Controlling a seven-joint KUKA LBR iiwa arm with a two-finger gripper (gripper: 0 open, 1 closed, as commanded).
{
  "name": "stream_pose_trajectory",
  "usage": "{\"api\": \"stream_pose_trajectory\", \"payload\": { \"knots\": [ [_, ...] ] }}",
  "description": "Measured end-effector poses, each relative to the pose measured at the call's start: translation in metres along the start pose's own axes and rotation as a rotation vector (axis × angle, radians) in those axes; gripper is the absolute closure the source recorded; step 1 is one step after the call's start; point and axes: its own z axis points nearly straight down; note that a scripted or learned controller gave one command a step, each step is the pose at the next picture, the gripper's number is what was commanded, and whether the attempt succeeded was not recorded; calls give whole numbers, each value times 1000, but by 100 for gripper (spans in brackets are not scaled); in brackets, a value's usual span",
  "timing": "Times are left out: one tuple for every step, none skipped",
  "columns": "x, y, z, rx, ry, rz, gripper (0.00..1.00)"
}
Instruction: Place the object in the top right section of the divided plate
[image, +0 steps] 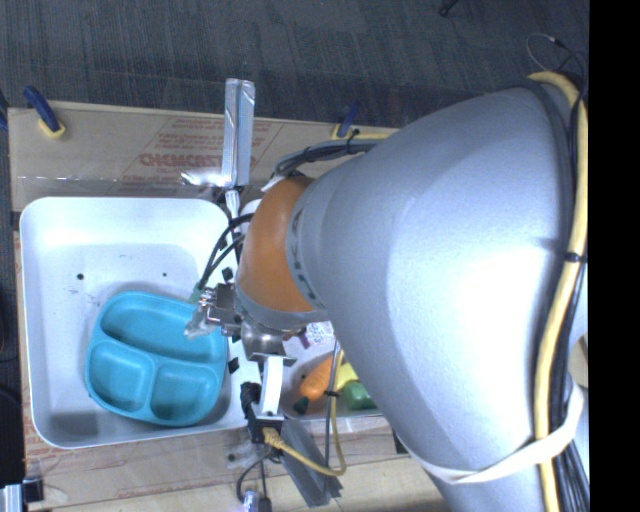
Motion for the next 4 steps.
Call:
{"api": "stream_pose_trajectory", "payload": {
  "knots": [
    [12,22,1,-47,10,0,0],
    [13,22,10,-88,22,231,0],
    [16,51,14,-18,5,192,0],
    [14,91,-43,41,16,227,0]
  ]
}}
